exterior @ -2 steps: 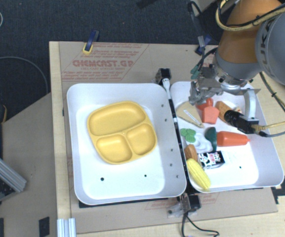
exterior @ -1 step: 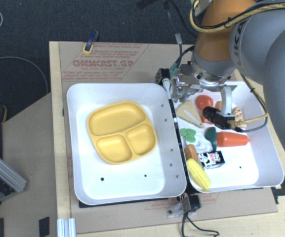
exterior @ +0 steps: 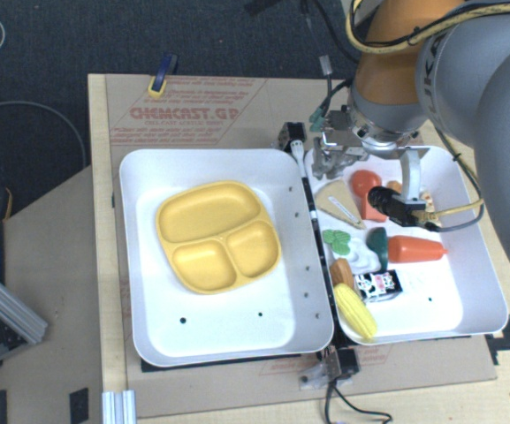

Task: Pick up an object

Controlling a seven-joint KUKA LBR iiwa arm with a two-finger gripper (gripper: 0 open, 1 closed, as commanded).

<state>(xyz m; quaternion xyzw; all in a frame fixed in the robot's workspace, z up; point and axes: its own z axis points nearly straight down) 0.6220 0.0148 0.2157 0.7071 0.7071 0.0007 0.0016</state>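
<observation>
the gripper point(exterior: 336, 159) hung over the far left corner of the right bin point(exterior: 467, 312), under the arm's orange band point(exterior: 396, 51). whether it was open or closed, i could not tell. nothing showed in its grasp. just right of it lay a red piece point(exterior: 364, 184); just below, a cream wedge point(exterior: 338, 208). further toward the near edge lay a carrot point(exterior: 415, 249) and corn point(exterior: 354, 312). well to its left, a yellow tray point(exterior: 217, 235) sat in the left bin point(exterior: 140, 263).
</observation>
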